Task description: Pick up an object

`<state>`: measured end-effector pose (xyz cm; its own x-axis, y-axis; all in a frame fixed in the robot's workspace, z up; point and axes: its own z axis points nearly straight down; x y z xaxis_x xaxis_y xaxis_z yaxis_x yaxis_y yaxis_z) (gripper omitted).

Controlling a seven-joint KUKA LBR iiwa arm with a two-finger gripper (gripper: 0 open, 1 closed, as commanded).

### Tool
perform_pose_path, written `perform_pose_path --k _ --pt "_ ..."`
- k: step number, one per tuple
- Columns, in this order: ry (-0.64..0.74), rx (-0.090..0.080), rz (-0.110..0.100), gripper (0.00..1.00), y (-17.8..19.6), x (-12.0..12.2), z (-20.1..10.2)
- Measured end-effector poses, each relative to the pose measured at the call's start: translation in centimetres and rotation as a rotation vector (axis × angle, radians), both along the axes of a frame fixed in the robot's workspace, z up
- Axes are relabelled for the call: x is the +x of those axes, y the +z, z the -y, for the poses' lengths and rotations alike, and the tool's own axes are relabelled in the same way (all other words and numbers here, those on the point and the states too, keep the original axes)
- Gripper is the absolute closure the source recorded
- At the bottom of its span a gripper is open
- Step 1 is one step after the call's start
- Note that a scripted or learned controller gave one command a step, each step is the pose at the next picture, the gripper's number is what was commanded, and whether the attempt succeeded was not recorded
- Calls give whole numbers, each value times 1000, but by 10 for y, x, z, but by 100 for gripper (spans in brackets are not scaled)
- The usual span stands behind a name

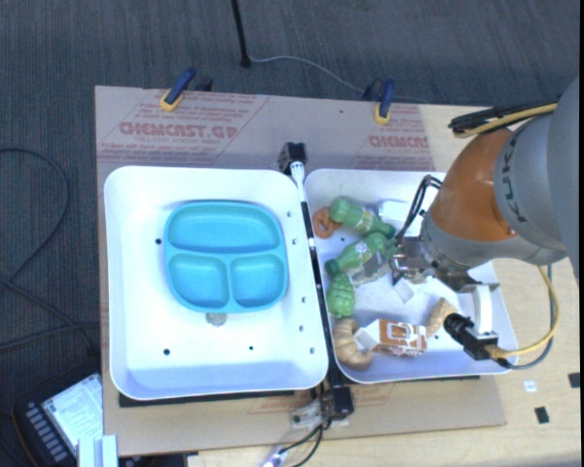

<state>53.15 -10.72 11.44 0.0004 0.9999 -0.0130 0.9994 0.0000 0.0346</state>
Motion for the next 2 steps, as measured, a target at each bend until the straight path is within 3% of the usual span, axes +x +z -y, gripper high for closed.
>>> perform_pose_path --k 2 --pt "0 -1 2 0 -3 -6 0"
